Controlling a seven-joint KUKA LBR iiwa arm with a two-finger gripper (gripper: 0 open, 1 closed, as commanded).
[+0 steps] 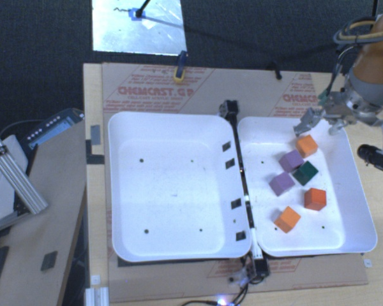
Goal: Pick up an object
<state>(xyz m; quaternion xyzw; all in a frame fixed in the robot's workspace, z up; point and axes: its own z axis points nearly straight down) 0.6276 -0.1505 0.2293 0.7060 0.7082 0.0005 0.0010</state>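
camera view: three orange blocks point(307, 145), two purple blocks point(291, 160), one green block point(306, 172)

Dark carpet floor point(38, 37) surrounds the wooden bench point(255, 81); a shiny sheet point(138, 27) lies beyond.

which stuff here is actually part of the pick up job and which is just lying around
Part of the job:
gripper
orange block nearest it
two purple blocks
dark green block
red-orange block
orange block near the front
right bin holding them

Just lying about:
left bin
yellow clip
shiny sheet
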